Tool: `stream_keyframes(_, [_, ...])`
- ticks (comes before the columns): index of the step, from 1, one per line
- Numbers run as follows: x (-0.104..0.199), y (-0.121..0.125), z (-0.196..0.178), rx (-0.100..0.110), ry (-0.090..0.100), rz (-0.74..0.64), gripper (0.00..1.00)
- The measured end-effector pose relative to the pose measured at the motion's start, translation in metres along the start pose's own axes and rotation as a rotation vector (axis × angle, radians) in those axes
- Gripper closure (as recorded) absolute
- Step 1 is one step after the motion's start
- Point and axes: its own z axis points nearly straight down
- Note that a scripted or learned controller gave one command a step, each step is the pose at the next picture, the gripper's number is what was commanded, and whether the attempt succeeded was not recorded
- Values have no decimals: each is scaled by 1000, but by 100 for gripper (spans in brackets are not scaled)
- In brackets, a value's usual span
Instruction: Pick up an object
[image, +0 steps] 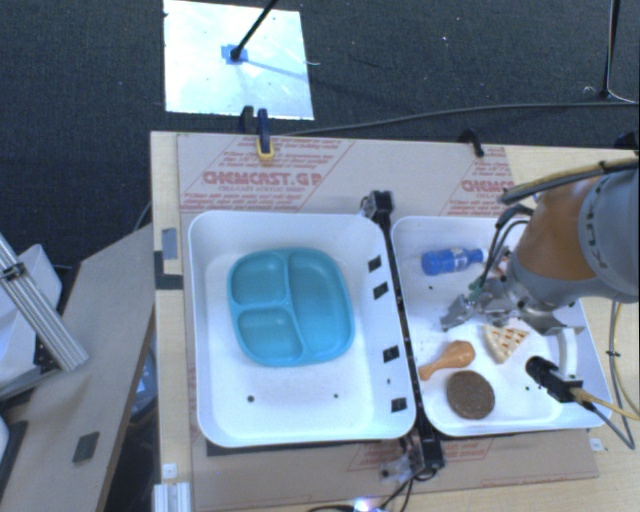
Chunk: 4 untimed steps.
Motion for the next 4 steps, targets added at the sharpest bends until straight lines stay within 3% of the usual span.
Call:
stream_keyframes(1, [0, 1, -12, -4, -1, 1, 100])
stream_keyframes(3, [1, -6, -138, -10, -2, -3, 100])
stream_keyframes(4, [2, 3, -200, -10, -3, -5, 100])
